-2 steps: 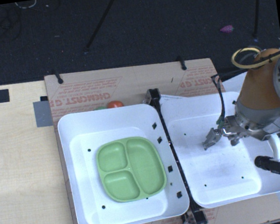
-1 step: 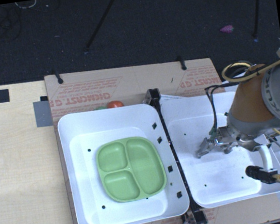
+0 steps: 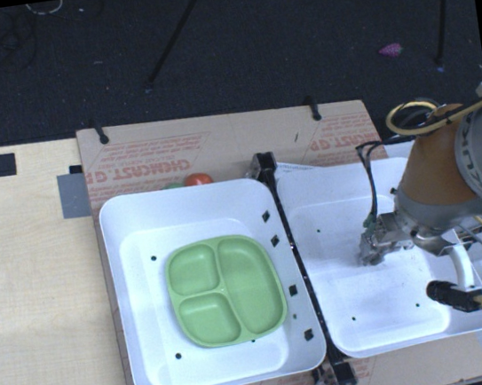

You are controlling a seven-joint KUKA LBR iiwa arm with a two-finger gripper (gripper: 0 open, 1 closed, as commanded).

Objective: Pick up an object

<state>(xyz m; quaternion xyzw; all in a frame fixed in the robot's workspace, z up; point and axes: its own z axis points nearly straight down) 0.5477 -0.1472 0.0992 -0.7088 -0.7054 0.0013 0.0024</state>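
Note:
A light green plate with three compartments lies flat in the middle of the left bin. My gripper is down in the right bin, near the bin's centre and well to the right of the plate. The grey arm with its orange band comes in from the right above that bin. I see no object at the gripper's tip.
A small red and green object sits just behind the left bin's far rim, on the cardboard sheet. A black clip ridge runs between the two bins. Pale wooden bench lies to the left.

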